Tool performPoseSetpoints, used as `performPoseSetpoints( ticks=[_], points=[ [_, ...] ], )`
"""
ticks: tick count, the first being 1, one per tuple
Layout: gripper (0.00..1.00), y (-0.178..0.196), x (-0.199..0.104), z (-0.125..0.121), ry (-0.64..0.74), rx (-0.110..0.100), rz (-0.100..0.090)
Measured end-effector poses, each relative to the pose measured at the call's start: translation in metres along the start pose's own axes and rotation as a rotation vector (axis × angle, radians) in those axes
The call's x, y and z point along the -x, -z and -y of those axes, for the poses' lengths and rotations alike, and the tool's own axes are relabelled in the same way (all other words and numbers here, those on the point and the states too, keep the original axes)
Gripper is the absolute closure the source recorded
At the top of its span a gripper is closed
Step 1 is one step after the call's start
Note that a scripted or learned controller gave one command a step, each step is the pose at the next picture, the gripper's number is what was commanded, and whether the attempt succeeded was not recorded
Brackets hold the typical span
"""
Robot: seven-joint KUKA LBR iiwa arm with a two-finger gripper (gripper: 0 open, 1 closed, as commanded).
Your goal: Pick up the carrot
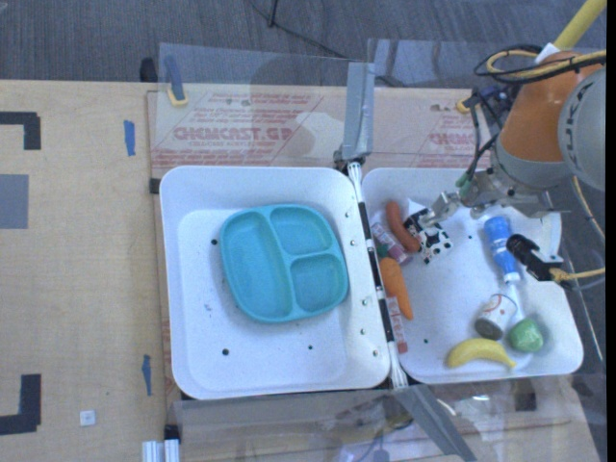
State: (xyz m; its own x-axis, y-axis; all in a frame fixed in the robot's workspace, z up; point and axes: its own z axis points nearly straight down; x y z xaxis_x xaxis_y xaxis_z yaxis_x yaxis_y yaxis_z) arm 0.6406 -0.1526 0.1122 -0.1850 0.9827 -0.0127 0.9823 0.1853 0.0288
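The orange carrot (396, 287) lies lengthwise against the left wall of the right bin (563, 354), with its thin end toward the front. My gripper (429, 233) hangs low over the back left part of that bin, a short way behind and to the right of the carrot and apart from it. A reddish sausage (401, 225) lies just to the gripper's left. Nothing shows in the gripper.
A small red and green item (386, 249) sits at the carrot's top end. A blue bottle (500, 243), a yellow banana (479, 355), a green fruit (526, 335) and a pale round item (495, 314) lie in the right bin. The left bin (192, 354) holds a teal divided plate (283, 261).
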Motion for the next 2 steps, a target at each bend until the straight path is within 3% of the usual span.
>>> performPoseSetpoints(
  ticks=[1, 2],
  points=[
    [0.00, -0.006, -0.044, -0.037, 0.024, 0.009, 0.005],
    [0.00, -0.024, -0.054, 0.004, 0.130, -0.019, -0.011]
  ],
)
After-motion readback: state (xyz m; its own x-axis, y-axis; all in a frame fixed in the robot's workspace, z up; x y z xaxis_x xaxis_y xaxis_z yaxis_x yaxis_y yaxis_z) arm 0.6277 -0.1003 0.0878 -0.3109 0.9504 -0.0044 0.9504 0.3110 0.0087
